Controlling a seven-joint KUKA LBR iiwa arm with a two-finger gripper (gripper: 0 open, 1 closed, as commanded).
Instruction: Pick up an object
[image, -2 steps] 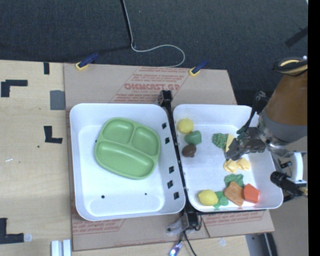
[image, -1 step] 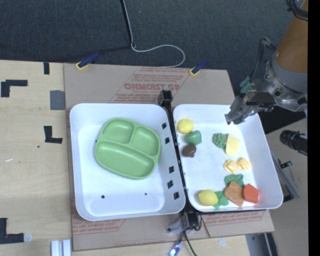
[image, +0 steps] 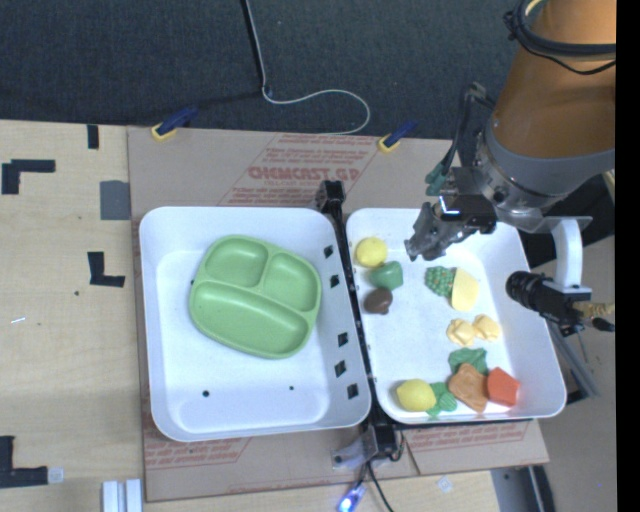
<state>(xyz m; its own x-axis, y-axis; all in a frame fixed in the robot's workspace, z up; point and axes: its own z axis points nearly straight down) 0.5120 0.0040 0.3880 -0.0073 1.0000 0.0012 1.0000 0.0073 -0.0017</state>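
Note:
My gripper (image: 428, 243) hangs over the back of the right bin (image: 415, 340), its dark fingers spread with nothing between them. Just left of it lie a yellow ball (image: 370, 251), a green piece (image: 388, 274) and a brown piece (image: 377, 299). Right below the fingers sit a green leafy piece (image: 439, 279) and a pale yellow piece (image: 465, 290). Further forward are a cream piece (image: 472, 329), a yellow lemon (image: 416, 394), a brown piece (image: 467, 386) and a red piece (image: 502, 387).
The left bin (image: 170, 300) holds a green divided plate (image: 256, 295). A black divider (image: 345, 300) with clips runs between the bins. A black camera mount (image: 545, 293) juts in at the right bin's right edge.

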